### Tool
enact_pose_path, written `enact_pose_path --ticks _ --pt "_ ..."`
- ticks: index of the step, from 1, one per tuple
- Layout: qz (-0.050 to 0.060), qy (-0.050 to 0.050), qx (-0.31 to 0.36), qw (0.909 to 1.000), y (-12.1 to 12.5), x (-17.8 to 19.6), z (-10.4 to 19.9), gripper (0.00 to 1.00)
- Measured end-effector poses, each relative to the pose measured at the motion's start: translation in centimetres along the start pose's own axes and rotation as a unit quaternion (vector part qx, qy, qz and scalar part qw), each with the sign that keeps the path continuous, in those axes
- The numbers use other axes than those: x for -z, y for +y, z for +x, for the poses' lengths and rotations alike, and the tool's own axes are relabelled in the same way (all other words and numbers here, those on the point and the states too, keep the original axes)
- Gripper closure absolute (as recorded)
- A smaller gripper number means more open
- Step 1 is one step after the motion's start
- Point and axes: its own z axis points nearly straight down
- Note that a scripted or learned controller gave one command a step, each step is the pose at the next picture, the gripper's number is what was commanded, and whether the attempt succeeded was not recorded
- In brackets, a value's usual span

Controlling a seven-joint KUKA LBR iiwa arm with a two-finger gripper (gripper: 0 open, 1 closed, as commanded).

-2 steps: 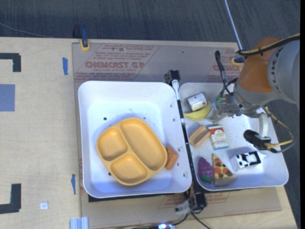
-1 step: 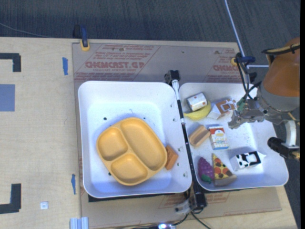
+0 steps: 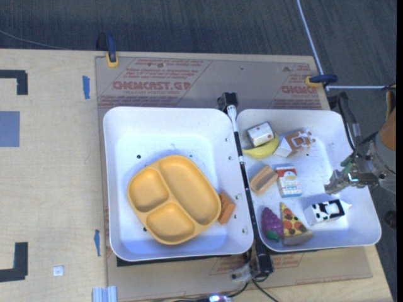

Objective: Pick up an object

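The right bin (image 3: 368, 231) holds several toys. A white box (image 3: 260, 133) rests on a yellow banana (image 3: 263, 148), with an orange and white piece (image 3: 299, 141) beside them. Lower down lie a tan bun (image 3: 263, 178), a red and white carton (image 3: 289, 182), purple grapes (image 3: 271, 223), a pizza slice (image 3: 292, 221) and a black and white cow block (image 3: 327, 211). My gripper (image 3: 342, 181) hangs over the bin's right side, just above the cow block and right of the carton. Nothing is seen held in it.
The left bin (image 3: 126, 131) holds a yellow divided plate (image 3: 173, 198) and a small orange block (image 3: 226, 207) against its right wall. A black clamp (image 3: 228, 100) sits where the bins meet at the back. A white cable (image 3: 308, 27) runs up from the bench's right corner.
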Motion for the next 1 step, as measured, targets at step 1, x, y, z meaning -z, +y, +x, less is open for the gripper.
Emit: enact_pose_path --ticks 1 --pt "-0.001 0.0 0.001 1.0 0.05 -3.33 6.83 1.0"
